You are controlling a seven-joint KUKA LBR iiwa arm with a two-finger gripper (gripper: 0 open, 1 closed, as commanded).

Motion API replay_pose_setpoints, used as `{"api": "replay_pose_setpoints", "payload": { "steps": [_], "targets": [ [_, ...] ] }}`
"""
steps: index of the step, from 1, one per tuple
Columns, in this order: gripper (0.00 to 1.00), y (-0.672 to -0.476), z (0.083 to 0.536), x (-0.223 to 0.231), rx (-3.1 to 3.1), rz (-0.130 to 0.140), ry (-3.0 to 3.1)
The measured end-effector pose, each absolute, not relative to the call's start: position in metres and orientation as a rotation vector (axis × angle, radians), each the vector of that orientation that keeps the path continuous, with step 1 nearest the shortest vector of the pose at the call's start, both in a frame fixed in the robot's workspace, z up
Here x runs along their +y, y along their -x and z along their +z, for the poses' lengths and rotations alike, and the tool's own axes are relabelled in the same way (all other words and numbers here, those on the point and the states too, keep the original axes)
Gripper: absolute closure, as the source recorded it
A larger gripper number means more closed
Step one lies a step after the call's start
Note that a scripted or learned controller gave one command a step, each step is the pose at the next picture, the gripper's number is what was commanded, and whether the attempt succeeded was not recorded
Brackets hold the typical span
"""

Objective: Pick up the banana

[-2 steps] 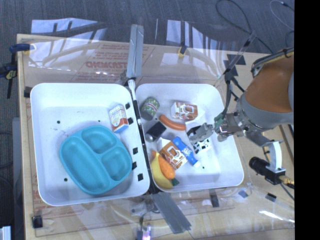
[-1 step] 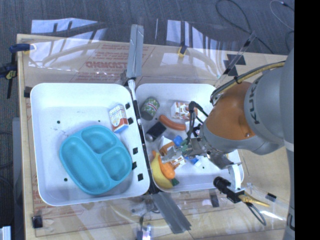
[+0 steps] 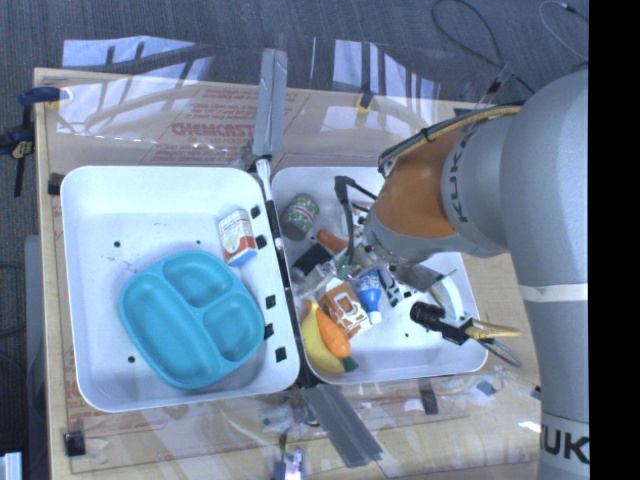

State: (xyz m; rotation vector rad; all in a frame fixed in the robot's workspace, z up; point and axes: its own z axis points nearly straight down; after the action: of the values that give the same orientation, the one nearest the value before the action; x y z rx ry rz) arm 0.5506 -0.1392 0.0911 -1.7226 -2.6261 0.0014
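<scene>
Banana (image 3: 316, 339), right bin's left edge, under carrot (image 3: 334, 334): we approach low; gripper (image 3: 352, 260) opening we cannot tell.

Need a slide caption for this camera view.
Arm's gripper over the cluttered right bin; banana lies at its front-left corner.

Quick count, working out from the gripper (image 3: 352, 258): 2 white bins, the right bin (image 3: 455, 353) under it, the left bin (image 3: 90, 268) well off to the tool's far side. 1 banana (image 3: 318, 340) just below the tool, 1 carrot (image 3: 335, 335) lying on it, 1 snack pouch (image 3: 346, 308) touching. 1 can (image 3: 300, 211) beside the tool. In the left bin: 1 blue tray (image 3: 190, 316), 1 small carton (image 3: 236, 236).
</scene>
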Motion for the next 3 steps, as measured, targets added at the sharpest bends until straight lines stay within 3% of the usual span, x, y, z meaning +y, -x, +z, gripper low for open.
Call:
{"api": "replay_pose_setpoints", "payload": {
  "steps": [1, 2, 3],
  "targets": [
    [0.00, -0.605, 0.148, -0.192, -2.639, 0.000, 1.707],
    [0.00, -0.637, 0.198, -0.208, -2.621, 0.000, 1.733],
    [0.00, -0.652, 0.116, -0.123, -2.762, 0.002, 1.499]
  ]
}}
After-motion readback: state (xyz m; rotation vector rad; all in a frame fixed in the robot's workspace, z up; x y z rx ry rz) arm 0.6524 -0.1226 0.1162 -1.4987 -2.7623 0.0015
